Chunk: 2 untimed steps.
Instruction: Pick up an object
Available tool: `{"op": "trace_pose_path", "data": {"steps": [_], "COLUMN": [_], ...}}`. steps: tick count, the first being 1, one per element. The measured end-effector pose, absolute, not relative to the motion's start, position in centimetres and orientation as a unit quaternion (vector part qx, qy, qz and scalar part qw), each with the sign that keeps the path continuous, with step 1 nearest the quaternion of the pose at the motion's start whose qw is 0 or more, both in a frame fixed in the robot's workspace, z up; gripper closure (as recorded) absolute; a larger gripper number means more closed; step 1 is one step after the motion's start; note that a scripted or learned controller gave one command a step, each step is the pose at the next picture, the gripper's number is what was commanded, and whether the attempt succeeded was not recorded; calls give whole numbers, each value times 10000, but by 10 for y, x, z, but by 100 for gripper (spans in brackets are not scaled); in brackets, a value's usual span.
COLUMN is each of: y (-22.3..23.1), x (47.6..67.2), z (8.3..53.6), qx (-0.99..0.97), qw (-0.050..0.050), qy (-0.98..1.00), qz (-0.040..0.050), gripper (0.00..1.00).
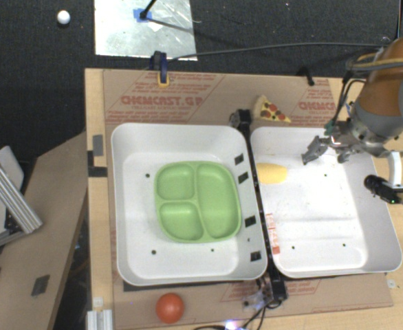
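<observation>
1. My hand (327,148), metal-fingered and hung from the grey arm with its orange band, sits over the far right part of the right shallow white bin (380,256). Its fingers stand spread apart, with nothing between them.
2. The thing I judge easiest to take is the small pale yellow rounded lump (271,174), lying against the right bin's left wall toward its far corner, near my hand but apart from it.
3. It looks like toy food (a lemon or a bun, I cannot tell which): probably light, smooth, perhaps slippery. I would close across its short middle, coming straight down so the bin wall does not block a finger.
4. The green three-compartment plastic plate (197,201) fills the middle of the left white bin (129,267); flat and wide, a poor fit for my fingers.
5. A toy pizza slice (271,110) lies on the desk beyond the bins, and a red-orange ball (170,307) at the desk's near edge.
</observation>
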<state>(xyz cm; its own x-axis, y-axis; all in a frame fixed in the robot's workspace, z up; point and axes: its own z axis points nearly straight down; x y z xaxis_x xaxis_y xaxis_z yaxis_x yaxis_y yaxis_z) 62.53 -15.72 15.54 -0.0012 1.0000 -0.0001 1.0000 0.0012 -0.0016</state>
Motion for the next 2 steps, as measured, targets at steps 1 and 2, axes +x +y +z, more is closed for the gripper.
{"op": "trace_pose_path", "data": {"steps": [1, 2], "y": [-165, -165], "x": [631, 632], "z": [101, 84], "qx": [-7068, -7065], "qw": [2, -5], "qy": [-7074, -7077], "qz": [5, -1], "gripper": [0, 0]}}
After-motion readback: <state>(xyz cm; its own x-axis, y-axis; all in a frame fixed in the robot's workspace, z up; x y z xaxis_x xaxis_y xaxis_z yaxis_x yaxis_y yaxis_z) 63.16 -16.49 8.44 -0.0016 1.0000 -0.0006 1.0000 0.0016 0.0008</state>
